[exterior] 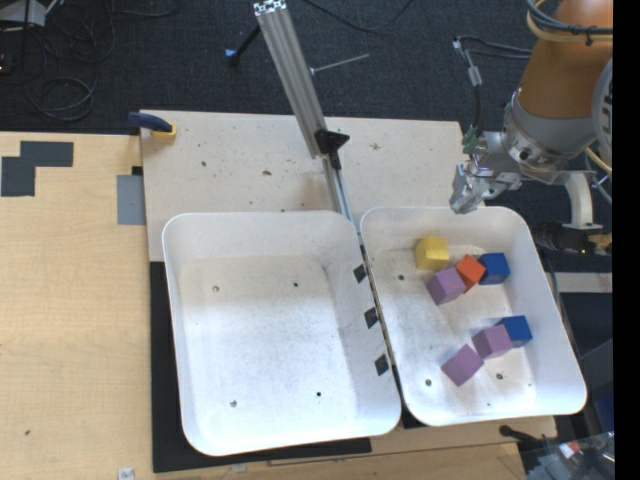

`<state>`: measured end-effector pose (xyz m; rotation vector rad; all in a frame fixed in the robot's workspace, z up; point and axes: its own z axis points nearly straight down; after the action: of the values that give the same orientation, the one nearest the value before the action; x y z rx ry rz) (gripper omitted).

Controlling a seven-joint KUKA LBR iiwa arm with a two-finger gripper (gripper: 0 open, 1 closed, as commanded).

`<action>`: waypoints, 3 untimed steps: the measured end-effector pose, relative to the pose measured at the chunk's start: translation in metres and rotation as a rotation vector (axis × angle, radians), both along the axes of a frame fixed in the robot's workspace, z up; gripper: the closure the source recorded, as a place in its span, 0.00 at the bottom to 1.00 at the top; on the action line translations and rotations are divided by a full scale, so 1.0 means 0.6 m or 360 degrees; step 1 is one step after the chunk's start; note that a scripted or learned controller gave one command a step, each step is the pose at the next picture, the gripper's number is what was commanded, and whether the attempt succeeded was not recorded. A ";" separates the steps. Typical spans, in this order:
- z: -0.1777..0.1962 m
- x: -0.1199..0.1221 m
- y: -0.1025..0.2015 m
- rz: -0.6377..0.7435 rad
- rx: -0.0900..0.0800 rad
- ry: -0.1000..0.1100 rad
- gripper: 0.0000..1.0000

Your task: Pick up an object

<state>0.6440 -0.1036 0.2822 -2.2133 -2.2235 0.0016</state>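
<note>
Several small blocks lie in the right bin [560, 368]: a yellow block [432, 252], an orange block [470, 270], a blue block [494, 267] and a purple block [446, 286] clustered near the back. Toward the front sit a second blue block [516, 330] and two purple blocks [491, 341] [462, 364]. My gripper [465, 201] hangs above the back rim of the right bin, up and right of the yellow block, with nothing seen between its fingers.
The left bin [200, 268] sits beside the right one, with black clips [371, 317] along the shared edge. A slanted aluminium bar [295, 68] rises behind the bins. A blue-and-yellow clamp [152, 124] lies at the board's back left corner.
</note>
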 end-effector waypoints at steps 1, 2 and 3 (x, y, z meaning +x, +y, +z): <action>-0.014 -0.010 0.073 -0.0003 0.0000 0.0001 1.00; -0.015 -0.027 0.160 0.0000 -0.0001 0.0001 1.00; -0.018 -0.060 0.239 0.0000 -0.0001 0.0002 1.00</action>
<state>0.6079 0.0396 0.2713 -2.2129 -2.2231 0.0038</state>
